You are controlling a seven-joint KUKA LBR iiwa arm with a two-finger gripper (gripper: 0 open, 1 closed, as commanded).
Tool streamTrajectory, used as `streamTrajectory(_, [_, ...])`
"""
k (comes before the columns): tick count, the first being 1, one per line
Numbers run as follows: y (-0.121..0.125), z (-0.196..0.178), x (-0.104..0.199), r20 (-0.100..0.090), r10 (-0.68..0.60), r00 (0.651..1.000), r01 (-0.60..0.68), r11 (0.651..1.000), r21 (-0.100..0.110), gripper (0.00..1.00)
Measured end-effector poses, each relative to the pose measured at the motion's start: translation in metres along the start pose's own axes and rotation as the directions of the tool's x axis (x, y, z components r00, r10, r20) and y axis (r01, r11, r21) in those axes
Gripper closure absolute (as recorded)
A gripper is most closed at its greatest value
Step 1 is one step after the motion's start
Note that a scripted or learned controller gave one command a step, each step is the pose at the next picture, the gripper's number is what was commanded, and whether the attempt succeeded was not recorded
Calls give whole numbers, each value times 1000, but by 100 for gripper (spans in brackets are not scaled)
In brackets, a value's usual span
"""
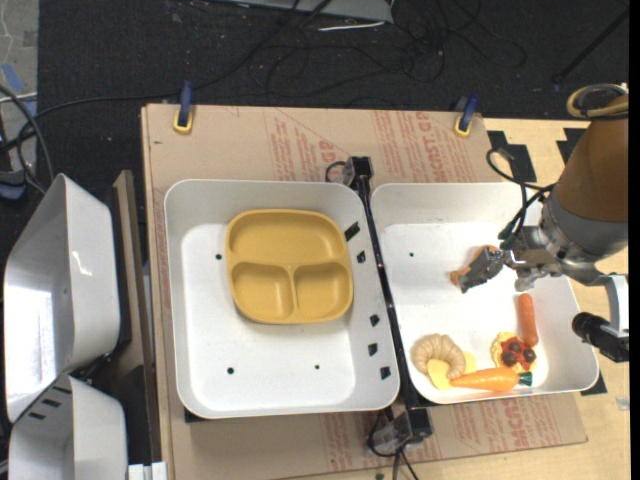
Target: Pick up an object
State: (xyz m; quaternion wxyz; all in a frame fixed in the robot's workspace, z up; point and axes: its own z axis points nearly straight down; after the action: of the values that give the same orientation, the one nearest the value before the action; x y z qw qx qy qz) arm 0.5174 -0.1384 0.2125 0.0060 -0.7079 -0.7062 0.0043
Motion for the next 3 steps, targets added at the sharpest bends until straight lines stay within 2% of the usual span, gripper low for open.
streamTrajectory(1, [3, -8, 1, 2, -4, 1000, 4, 1000, -14, 0])
streamTrajectory(3, [-11, 109, -3, 1, 0, 1000, 0, 1000, -11, 0])
